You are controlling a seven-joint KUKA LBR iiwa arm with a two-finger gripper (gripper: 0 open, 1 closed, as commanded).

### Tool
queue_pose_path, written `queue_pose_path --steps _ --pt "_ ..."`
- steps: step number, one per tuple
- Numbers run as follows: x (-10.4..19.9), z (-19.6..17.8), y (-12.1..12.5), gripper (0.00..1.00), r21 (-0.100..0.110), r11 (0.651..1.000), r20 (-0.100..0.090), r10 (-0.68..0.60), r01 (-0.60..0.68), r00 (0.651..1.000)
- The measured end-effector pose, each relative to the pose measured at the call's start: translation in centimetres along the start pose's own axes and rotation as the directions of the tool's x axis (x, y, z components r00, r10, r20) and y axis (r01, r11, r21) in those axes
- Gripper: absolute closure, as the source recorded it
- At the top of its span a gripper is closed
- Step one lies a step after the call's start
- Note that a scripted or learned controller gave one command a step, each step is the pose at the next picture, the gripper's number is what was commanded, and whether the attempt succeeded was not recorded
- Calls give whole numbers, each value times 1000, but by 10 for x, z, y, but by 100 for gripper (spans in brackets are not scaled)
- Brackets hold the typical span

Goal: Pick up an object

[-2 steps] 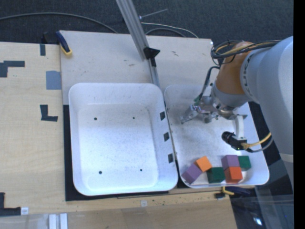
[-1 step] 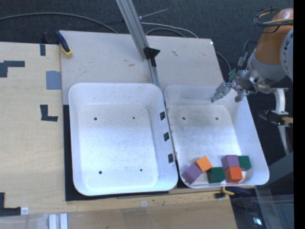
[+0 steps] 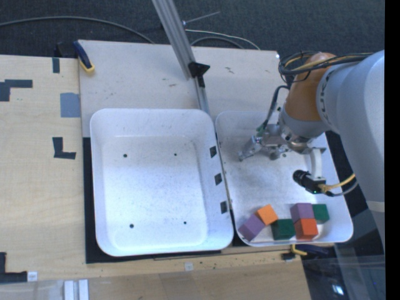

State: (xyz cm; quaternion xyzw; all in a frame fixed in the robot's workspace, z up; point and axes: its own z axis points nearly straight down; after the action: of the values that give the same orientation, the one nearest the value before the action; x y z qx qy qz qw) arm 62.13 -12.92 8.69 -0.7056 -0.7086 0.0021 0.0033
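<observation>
Several small blocks lie clustered at the near end of the right bin (image 3: 247,125): an orange one (image 3: 267,214), a purple one (image 3: 252,227), a dark green one (image 3: 283,229), a second purple one (image 3: 302,210), a green one (image 3: 320,212) and an orange-red one (image 3: 306,228). My gripper (image 3: 255,147) hangs over the bare far half of that bin, well apart from the blocks and pointing left. Nothing shows in it. The grey arm with its orange band (image 3: 306,99) comes in from the right.
The left bin (image 3: 150,180) sits beside the right one, their rims touching. A slanted metal pole (image 3: 178,33) ends at the bins' far junction. A blue and yellow tool (image 3: 84,56) lies on the bench at far left. A black cable plug (image 3: 309,181) hangs near the wrist.
</observation>
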Motion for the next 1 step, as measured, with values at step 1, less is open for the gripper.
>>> queue_pose_path --steps 1 --pt "12 -4 -72 0 0 1000 0 5 -5 1000"
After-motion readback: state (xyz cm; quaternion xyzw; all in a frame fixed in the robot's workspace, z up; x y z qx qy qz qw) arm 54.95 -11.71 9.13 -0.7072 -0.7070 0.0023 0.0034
